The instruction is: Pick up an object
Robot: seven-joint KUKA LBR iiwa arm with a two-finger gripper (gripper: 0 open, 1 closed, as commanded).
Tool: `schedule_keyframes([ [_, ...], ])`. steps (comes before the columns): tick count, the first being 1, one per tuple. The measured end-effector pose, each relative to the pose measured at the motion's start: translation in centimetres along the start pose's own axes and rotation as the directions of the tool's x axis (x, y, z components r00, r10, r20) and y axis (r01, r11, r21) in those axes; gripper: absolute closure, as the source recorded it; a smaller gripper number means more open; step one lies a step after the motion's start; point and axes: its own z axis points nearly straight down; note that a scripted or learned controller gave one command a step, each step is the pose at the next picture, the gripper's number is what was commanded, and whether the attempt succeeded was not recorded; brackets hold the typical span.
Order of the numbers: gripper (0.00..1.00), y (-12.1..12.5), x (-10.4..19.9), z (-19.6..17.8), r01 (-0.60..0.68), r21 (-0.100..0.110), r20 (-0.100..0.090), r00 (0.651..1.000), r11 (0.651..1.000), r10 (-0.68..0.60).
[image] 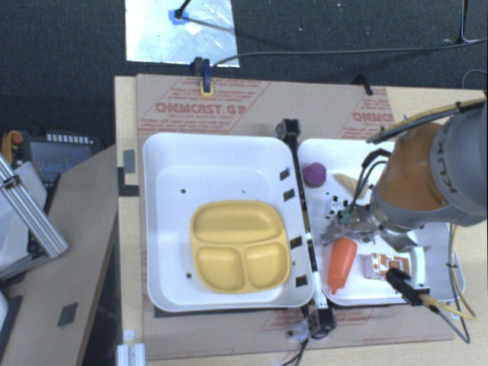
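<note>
One gripper, its finger state impossible to tell under the wrist, hangs low in the right bin. Just at its six o'clock lies the orange carrot; descending off-centre could nudge it away.

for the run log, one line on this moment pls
arm over right bin | carrot, purple ball loose | yellow tray left bin

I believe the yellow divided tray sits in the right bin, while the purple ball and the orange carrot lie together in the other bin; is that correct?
Not quite: the camera view shows the yellow divided tray in the left bin, not the right one. The rest holds: the purple ball and the orange carrot lie together in the other bin, which is the right one.
</note>
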Motion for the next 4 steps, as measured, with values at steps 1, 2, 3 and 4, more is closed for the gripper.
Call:
schedule_keyframes([
  [1, 1.00, 0.1, 0.0, -1.3, 0.000, -0.005, 0.001, 1.000, 1.000, 0.000],
  [2, 1.00, 0.1, -0.5, -5.7, 0.000, -0.009, 0.002, 1.000, 1.000, 0.000],
  [3, 1.00, 0.6, -1.1, -10.2, 0.002, -0.011, 0.003, 1.000, 1.000, -0.002],
  [4, 1.00, 1.7, -1.3, -15.5, 0.003, -0.011, 0.003, 1.000, 1.000, -0.003],
])
